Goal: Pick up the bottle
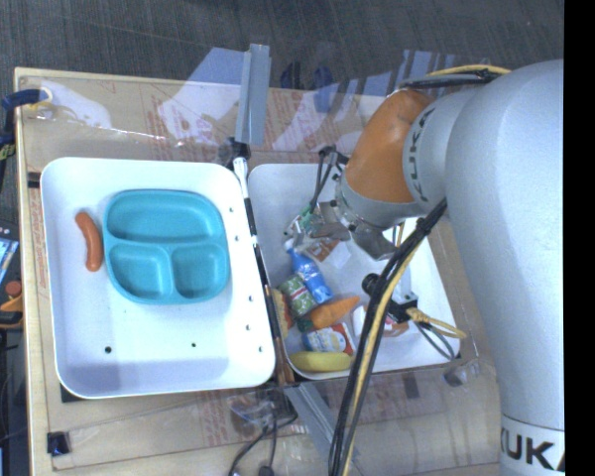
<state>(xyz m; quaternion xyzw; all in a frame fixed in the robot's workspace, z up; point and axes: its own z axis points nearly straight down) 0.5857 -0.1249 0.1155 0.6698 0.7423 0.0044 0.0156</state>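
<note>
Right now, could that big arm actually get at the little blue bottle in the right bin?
Probably yes. The gripper hangs just above the blue bottle in the right bin, nothing between them. The carrot and green carton crowd its lower end, though.

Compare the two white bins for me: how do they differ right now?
The left bin holds a teal divided tray and a hot dog, spaced apart; the right bin holds a crowded pile, including the blue bottle. The arm hangs over the right bin, not the left. Both are shallow and white.
</note>
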